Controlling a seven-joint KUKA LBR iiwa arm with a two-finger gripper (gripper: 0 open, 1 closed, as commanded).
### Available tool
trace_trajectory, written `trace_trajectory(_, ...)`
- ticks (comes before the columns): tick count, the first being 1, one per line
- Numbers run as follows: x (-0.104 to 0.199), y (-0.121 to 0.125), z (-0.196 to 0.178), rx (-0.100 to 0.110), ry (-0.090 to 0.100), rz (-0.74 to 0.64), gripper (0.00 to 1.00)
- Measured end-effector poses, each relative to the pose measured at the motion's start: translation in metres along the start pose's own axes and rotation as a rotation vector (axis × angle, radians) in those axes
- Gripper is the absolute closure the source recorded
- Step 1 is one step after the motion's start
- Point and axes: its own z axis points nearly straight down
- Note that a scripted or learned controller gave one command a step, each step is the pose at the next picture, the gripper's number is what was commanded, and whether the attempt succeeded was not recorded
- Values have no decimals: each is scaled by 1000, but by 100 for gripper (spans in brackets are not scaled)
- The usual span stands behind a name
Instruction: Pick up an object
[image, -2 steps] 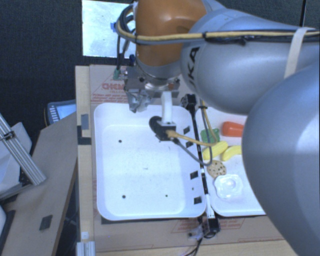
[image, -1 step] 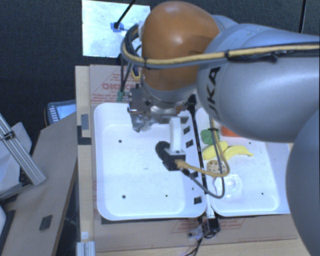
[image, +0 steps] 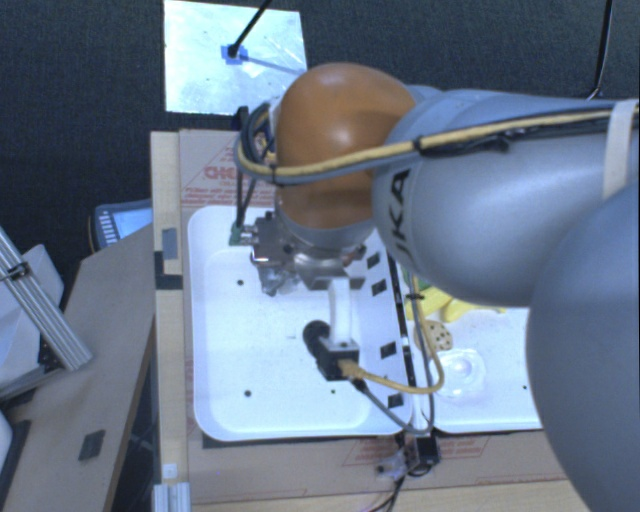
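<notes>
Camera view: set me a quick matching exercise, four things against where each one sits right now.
Things:
1 orange band
2 yellow object
3 shiny sheet
4 metal rail

Places:
A in the right bin
B left of the bench
C above the left bin, at its far side
D top of the view, beyond both bins

Pairs: 1-C, 2-A, 3-D, 4-B

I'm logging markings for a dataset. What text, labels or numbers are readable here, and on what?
"KA": letters on the grey arm, the rest of the word hidden.
Red print on the cardboard, behind and in front of the bins: too blurred to read.
No numbers can be read.
</notes>
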Motion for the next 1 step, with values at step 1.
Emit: trace_trajectory(1, 1, -42, 165, 6, -1, -1, 100)
